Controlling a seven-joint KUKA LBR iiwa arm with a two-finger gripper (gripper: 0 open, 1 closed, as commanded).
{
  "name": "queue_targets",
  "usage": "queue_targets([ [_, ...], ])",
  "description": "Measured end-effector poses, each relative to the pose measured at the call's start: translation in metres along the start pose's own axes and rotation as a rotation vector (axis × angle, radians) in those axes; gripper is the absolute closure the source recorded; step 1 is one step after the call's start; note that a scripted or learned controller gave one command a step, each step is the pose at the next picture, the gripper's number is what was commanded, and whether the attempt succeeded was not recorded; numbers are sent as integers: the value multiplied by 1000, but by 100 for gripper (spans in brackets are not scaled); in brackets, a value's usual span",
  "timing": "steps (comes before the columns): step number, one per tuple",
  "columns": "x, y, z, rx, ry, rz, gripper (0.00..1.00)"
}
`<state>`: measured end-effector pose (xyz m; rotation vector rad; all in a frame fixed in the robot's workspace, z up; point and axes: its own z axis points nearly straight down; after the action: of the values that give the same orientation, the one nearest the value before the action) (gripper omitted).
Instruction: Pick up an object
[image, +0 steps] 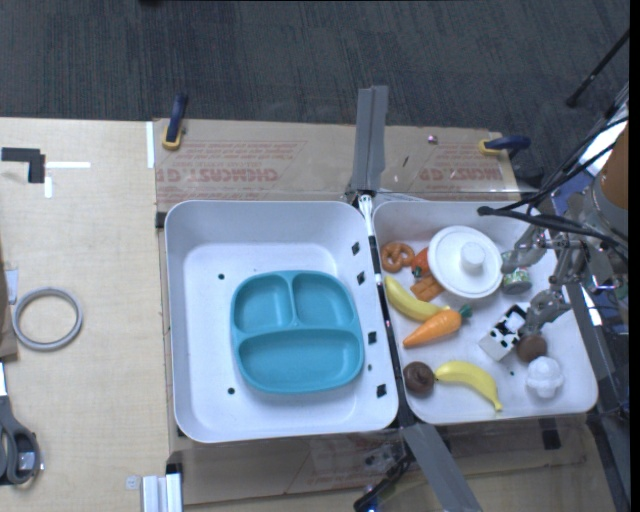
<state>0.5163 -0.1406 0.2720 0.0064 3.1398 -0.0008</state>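
Note:
The right bin (575, 405) holds a white round lid (464, 262), a pretzel (397, 256), two yellow bananas (409, 301) (470, 378), an orange carrot (435, 328), a brown ball (418, 377), a black-and-white block (503, 333), a second brown piece (532, 347) and a small white figure (544, 375). My gripper (529, 293) hangs over the right side of this bin, just right of the lid and above the block. Its fingers (516, 270) stand open with nothing between them.
The left bin (185, 300) carries a blue divided plate (296, 331). On the bench at the far left lie a grey tape ring (44, 318) and scissors (18, 450). Cables and the arm crowd the right edge beside the right bin.

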Motion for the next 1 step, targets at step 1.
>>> queue_targets([
  [1, 30, -7, 146, 0, 2, 173, 0],
])
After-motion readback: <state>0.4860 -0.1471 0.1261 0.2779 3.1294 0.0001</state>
